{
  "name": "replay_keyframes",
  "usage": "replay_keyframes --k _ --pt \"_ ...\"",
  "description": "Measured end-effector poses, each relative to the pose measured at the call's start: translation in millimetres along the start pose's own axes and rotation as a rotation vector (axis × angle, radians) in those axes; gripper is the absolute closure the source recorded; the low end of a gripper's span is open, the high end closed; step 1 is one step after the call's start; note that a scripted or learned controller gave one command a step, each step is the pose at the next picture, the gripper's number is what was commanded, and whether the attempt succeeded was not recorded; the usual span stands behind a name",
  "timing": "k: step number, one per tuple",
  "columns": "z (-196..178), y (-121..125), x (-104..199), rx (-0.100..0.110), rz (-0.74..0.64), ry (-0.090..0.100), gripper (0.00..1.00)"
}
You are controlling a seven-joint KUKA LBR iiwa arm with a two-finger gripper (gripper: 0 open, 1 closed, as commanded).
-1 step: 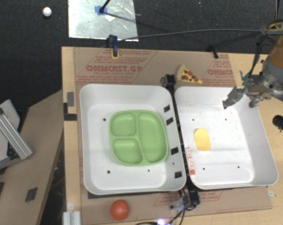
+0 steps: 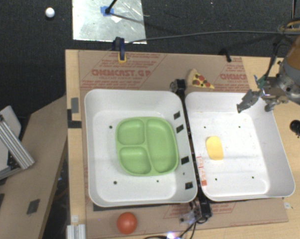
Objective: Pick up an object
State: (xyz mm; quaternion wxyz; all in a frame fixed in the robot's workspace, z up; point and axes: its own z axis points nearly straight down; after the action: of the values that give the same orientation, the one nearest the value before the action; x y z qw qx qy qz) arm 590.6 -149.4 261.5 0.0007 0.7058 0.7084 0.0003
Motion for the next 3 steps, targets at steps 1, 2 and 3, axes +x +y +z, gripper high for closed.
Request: replay_keyframes --k 1,2,3 --pt "50 8 7 0.002 -0.002 0.000 0.00" --pt "99 7 -3 0.003 0.002 0.000 0.00" --pt "154 7 -13 0.004 0.003 0.001 0.00"
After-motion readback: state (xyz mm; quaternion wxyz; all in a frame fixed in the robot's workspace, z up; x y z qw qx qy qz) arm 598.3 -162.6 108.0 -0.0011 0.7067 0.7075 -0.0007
